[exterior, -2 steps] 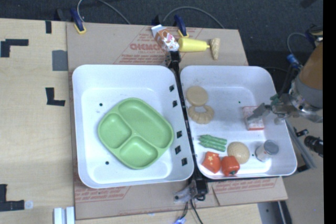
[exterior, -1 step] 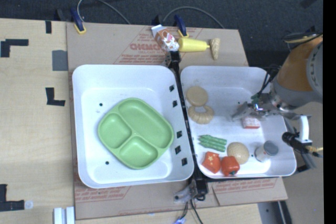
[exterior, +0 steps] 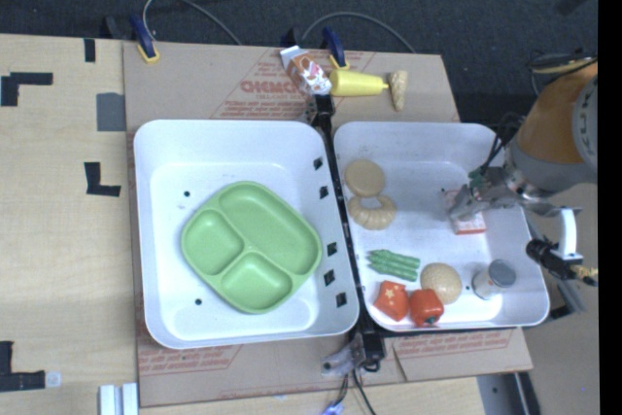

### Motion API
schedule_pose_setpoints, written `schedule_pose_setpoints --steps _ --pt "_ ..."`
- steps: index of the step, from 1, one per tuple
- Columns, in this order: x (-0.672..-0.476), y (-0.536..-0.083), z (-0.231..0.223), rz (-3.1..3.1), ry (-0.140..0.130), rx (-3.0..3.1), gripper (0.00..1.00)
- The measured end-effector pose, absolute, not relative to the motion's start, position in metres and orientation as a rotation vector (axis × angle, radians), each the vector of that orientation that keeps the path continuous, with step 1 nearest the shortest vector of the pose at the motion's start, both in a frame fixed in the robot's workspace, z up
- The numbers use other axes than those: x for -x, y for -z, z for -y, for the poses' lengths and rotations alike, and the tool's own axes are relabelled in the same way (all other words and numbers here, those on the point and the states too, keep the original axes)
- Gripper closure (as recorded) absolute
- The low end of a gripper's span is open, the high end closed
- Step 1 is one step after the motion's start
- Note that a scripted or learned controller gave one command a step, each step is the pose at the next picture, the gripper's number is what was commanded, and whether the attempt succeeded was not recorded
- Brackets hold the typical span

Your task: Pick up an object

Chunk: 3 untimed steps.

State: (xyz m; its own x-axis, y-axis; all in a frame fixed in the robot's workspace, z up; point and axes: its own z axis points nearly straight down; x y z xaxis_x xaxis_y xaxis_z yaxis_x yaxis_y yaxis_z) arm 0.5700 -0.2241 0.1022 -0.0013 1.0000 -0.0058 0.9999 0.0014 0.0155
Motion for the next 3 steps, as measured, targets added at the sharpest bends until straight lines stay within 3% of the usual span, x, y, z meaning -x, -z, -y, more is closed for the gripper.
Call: schedule_pose_setpoints --steps 1,2,3 --pt "-0.571 -0.103 0.224 -2.214 -0.012 -2.207 0.0" --pt "-0.543 -0.198 0.224 -2.22 0.0 -2.22 0.0" --pt "-0.57 -0.09 0.223 -2.219 -0.007 -2.213 0.0"
